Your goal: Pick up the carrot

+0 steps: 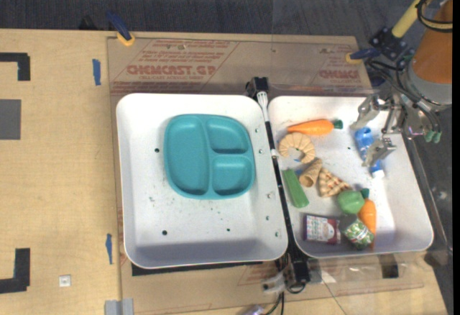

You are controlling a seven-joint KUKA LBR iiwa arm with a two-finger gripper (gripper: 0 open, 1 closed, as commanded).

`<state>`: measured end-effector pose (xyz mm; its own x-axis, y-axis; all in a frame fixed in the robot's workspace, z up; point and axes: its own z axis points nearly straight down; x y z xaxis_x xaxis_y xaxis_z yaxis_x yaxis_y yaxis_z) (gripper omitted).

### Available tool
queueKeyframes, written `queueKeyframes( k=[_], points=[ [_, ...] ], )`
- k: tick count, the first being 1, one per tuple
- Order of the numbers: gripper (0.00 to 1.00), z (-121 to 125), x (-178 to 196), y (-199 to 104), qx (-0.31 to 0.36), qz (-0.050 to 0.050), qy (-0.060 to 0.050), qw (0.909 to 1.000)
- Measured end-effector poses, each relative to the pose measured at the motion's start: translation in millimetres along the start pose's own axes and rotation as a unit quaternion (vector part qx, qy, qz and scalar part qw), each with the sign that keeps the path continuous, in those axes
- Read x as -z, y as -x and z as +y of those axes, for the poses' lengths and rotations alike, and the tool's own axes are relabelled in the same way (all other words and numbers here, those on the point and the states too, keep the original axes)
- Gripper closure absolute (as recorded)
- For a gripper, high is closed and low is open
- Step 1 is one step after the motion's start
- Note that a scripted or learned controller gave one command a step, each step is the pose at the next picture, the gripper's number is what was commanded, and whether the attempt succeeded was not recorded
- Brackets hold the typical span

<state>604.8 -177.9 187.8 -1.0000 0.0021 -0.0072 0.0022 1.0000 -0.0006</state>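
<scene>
Carrot [311, 127] is seen lying in the right bin [420, 231], near a croissant [297, 147]. Nothing is held between the spread fingers of the gripper [379, 135], well apart.

Orange carrot [311, 127] with green top, lying flat, right bin's upper left

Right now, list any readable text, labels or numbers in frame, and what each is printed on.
"CHEMCAST GP": red print on the brown sheet behind the left bin; reading is approximate, and the smaller lines around it are blurred.
Red print on the same sheet behind the right bin: cut off and too blurred to read.
Label on the small dark packet in the right bin: too small to read.
</scene>
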Motion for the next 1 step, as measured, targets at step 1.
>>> queueKeyframes(
  k=[1],
  points=[
    [0.0, -4.5, -90.4, -52.4, 0.107, -0.002, -0.001, 0.9943]
  ],
)
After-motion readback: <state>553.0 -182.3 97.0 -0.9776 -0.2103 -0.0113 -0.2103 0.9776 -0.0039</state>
